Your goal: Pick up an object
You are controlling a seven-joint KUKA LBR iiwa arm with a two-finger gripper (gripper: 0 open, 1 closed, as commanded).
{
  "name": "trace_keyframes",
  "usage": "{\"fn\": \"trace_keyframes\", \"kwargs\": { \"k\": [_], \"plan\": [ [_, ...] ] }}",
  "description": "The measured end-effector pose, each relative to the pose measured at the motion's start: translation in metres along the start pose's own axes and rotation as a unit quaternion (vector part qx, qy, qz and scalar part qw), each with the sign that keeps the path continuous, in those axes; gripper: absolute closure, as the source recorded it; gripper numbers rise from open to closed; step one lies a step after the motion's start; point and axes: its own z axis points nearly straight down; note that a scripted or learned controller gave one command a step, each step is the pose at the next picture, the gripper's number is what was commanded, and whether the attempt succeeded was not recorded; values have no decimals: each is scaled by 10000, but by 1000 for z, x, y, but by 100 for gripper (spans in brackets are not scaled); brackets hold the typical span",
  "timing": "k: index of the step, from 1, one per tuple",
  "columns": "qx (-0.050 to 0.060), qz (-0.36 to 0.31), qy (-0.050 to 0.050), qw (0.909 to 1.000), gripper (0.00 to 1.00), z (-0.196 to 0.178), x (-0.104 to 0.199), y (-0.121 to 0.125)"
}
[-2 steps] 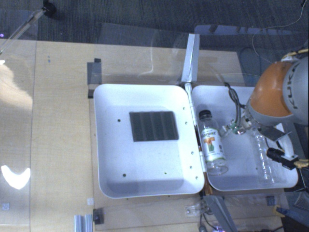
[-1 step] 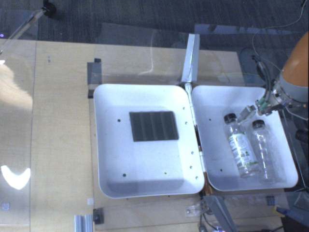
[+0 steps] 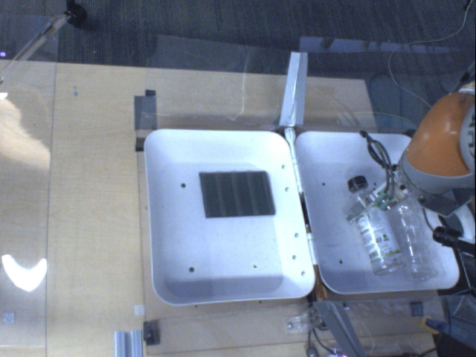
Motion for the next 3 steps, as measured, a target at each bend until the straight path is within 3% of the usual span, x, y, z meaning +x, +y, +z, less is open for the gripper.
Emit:
{"fn": "trace_keyframes", "kwargs": {
  "k": [1,2,3],
  "plan": [
    [-41,-9,-22,10000,100,-12,-1,4],
    [36,-449,36,9990,100,-33,-11,-16],
    [27,-392,16,9992,100,-136,-27,-40]
  ]
}}
